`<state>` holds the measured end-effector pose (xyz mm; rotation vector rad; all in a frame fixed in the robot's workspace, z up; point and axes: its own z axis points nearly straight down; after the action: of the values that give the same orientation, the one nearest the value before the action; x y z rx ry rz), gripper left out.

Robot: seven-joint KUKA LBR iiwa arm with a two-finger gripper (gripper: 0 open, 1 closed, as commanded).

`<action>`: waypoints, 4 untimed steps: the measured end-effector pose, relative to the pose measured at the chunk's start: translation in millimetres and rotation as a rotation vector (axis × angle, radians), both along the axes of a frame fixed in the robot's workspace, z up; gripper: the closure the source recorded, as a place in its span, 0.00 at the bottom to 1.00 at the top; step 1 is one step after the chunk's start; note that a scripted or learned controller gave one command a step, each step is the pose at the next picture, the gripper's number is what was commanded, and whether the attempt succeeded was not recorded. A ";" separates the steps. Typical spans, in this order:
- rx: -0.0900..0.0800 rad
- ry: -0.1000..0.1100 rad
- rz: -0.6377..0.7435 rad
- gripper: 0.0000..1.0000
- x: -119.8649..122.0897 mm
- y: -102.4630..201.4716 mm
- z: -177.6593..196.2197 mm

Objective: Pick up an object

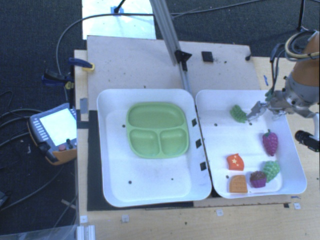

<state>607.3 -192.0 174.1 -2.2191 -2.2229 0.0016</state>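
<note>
green toy point(238, 113) just left of the end effector point(254, 112)

A handheld control pendant point(54, 133) lies at the frame's left; a blue clamp point(80, 63) grips the board's upper-left edge

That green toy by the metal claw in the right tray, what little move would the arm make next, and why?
Probably a short reach toward the green toy and down over it. The gripper sits just beside it in the right bin, nothing shows between its fingers, and it is the closest thing; the purple grapes lie farther off.
</note>
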 end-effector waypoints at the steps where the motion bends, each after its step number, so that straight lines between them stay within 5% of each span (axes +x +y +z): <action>1: 0.000 -0.001 0.000 0.00 -6.7 5.2 -45.8; 2: -0.001 -0.006 -0.001 0.00 -4.8 5.1 -88.9; 3: -0.003 -0.012 0.000 1.00 -3.0 4.8 -75.5; 4: -0.002 -0.009 0.003 1.00 -2.9 9.2 -11.6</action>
<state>604.4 -182.8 162.5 -2.2208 -2.2315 -0.0062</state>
